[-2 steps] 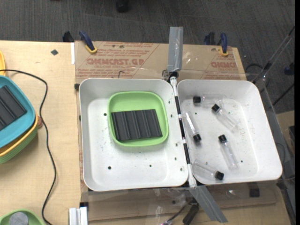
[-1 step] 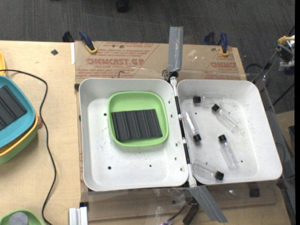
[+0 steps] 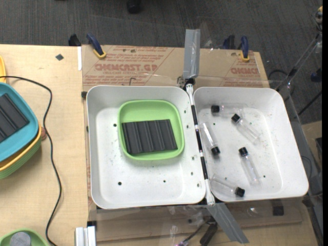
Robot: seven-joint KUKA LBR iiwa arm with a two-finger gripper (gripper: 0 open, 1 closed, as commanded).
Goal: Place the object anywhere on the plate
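Clear black-capped vials (image 3: pixel 247 162) barely show against the right bin (image 3: pixel 292 137)

Dark ridged insert (image 3: pixel 148 136) covers green plate (image 3: pixel 150 113); vials (image 3: pixel 245 128) scattered, well apart.

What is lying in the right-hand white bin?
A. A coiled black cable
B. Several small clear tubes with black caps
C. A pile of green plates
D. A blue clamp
B: the right bin holds several clear vials with black caps, such as one near its middle, while the green plate sits in the left bin.
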